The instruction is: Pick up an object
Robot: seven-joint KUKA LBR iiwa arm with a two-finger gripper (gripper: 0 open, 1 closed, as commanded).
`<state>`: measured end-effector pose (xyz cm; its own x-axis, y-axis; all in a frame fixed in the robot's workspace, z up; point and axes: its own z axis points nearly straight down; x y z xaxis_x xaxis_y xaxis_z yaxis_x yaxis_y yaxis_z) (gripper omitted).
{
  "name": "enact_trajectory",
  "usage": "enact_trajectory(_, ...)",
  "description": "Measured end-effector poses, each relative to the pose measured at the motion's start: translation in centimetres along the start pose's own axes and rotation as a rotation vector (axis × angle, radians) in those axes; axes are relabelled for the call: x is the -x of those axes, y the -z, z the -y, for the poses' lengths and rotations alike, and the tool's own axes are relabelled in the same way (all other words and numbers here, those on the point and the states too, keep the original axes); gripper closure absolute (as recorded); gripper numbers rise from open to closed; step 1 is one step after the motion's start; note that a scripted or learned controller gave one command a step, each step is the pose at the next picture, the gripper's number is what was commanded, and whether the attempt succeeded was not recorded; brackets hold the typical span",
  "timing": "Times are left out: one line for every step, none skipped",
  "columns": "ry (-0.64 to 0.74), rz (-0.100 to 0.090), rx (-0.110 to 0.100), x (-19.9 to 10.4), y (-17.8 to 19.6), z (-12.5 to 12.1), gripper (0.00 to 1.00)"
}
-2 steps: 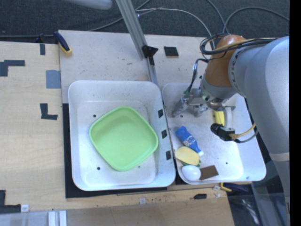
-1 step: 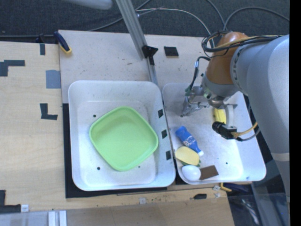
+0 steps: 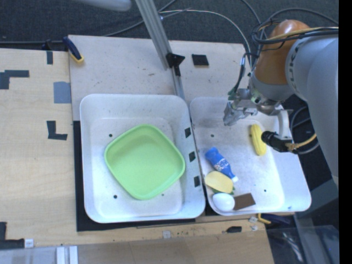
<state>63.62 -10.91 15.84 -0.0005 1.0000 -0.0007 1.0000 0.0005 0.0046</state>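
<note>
Two bins; tool (image 3: pixel 231 116) over right bin (image 3: pixel 286 194), grip state unclear; blue tube (image 3: pixel 220 162) label unreadable

even, soft overhead light, faint shadows, slightly grainy and soft overall (mild glare on the white bins (image 3: pixel 88 147)).

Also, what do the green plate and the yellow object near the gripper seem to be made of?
Green plate: probably moulded plastic, with a smooth, slightly glossy finish; its colour is even and its rim is rounded. Yellow object: likely plastic or rubber, perhaps a toy corn cob or banana; it has a uniform bright colour, but it is too small to tell its texture.
</note>
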Motion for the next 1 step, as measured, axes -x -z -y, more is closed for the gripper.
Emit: enact_trajectory(0.0, 0.0, -0.001, -0.02, 5.23, -0.11, 1.0)
